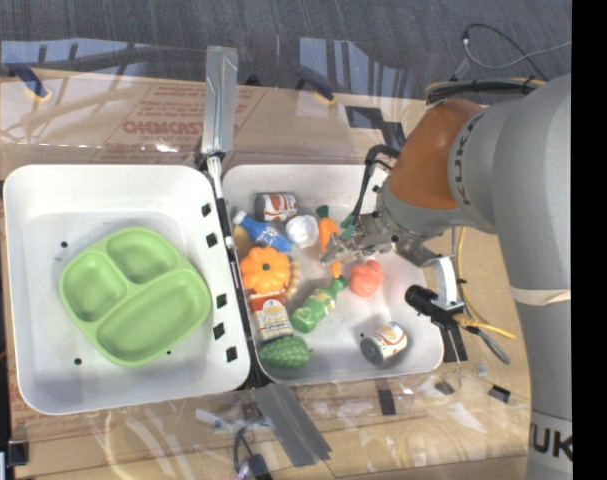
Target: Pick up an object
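Observation:
My gripper (345, 246) hangs low over the middle of the right bin (423, 363), under the grey arm with its orange band. An orange carrot (327, 230) lies just to its left, and a red-orange round fruit (365, 279) sits just below it. Whether it touches either one is unclear. Further left are an orange pumpkin (264, 270), a blue bottle (264, 235) and a white cup (301, 230). A green bottle (318, 310) lies below the gripper. One can (276, 206) rests at the bin's far edge and another can (385, 343) near its front.
The left bin (33, 368) holds a green divided plate (135, 294). A green bumpy fruit (285, 352) and a labelled jar (271, 319) sit by the divider between the bins. Cables and black clips lie on the bench at the right.

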Controlling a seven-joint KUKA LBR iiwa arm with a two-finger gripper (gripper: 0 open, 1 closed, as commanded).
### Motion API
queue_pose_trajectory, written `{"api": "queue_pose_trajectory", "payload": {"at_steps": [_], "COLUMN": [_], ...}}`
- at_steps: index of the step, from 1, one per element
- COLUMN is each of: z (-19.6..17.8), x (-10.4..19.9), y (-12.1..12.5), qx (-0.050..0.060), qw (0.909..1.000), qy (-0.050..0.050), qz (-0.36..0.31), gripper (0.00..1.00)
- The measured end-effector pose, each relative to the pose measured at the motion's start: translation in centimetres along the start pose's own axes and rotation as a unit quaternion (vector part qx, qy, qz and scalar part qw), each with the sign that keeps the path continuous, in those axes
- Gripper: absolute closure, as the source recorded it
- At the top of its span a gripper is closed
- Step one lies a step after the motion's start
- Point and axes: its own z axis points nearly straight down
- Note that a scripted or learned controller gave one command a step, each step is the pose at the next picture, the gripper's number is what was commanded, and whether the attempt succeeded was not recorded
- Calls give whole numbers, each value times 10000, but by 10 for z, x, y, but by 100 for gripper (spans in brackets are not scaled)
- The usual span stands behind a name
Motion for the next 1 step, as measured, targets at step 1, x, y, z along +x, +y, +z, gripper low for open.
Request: {"api": "queue_pose_trajectory", "payload": {"at_steps": [1], "z": [-90], "x": [-23], "y": [23], "qx": [-34], "qw": [9991], "qy": [-1], "qz": [428], "gripper": [100]}}
